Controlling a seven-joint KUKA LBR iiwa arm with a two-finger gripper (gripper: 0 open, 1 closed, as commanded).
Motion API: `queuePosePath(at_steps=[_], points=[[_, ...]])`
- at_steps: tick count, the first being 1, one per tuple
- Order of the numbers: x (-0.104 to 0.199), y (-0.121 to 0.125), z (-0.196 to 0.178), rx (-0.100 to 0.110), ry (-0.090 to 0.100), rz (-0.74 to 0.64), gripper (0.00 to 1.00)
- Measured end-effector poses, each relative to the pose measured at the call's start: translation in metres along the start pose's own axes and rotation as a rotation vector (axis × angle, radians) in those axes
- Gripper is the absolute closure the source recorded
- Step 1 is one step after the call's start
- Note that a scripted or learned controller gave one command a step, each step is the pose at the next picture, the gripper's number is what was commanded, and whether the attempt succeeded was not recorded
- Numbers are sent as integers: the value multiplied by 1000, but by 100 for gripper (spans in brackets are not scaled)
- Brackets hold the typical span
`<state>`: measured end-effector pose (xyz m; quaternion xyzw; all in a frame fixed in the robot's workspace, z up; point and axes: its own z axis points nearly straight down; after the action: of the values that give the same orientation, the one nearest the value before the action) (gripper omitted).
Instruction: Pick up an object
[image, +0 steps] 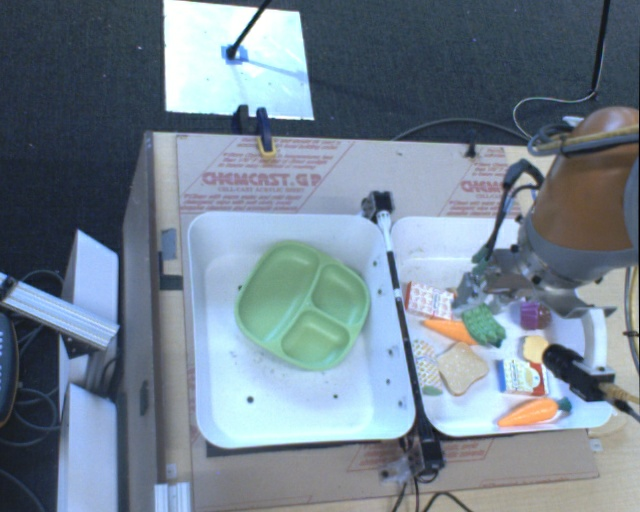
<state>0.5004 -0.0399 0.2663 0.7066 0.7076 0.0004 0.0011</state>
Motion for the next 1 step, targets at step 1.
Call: queuePosePath(at_steps=[1], points=[[45, -13, 10, 0, 1, -3, 100]])
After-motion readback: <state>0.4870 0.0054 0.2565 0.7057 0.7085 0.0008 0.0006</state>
